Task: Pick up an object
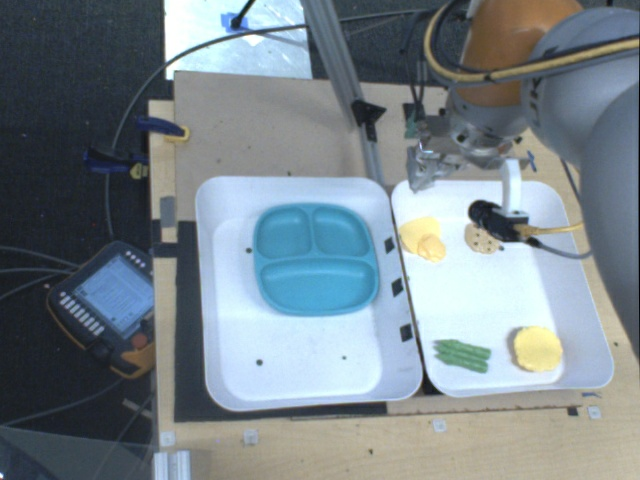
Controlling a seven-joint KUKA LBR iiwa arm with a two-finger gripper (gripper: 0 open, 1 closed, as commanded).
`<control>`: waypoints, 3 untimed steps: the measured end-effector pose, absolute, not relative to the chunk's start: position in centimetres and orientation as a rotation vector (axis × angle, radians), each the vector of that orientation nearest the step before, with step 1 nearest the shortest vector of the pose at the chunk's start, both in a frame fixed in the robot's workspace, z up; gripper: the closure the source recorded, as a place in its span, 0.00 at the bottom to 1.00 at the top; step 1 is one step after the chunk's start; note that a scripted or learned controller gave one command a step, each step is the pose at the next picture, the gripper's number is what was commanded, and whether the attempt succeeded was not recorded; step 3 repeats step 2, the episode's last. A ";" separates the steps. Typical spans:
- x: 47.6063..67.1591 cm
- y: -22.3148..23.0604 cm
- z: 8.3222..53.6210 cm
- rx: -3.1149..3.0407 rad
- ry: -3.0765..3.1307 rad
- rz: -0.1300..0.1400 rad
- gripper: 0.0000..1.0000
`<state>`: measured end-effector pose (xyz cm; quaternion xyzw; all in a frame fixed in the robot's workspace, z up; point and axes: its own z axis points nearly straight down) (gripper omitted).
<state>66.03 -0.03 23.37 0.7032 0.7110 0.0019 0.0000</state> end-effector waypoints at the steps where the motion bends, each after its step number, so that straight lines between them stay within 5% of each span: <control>1: 65.4 5.0 22.2 2.211 2.233 0.004 1.00; 2: 64.7 10.5 23.4 2.209 2.234 0.007 1.00; 3: 64.7 10.5 23.4 2.209 2.234 0.007 1.00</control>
